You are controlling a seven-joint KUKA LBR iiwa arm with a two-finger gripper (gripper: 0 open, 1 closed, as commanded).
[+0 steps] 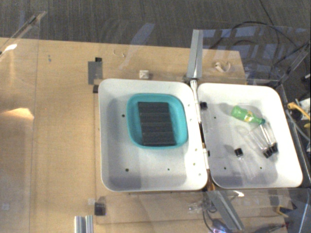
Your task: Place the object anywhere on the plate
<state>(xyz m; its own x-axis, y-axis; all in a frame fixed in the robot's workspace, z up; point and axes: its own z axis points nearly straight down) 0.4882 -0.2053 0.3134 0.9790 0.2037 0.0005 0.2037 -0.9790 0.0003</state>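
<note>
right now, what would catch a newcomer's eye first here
The teal plate in the left bin stands out most, with a dark ribbed object lying on it. Next comes the green object in the upper part of the right bin, touching a clear tube-like piece with small black bits nearby.

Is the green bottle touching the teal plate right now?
Apart. The camera view shows the green bottle in the right bin, the teal plate in the left bin.
</note>
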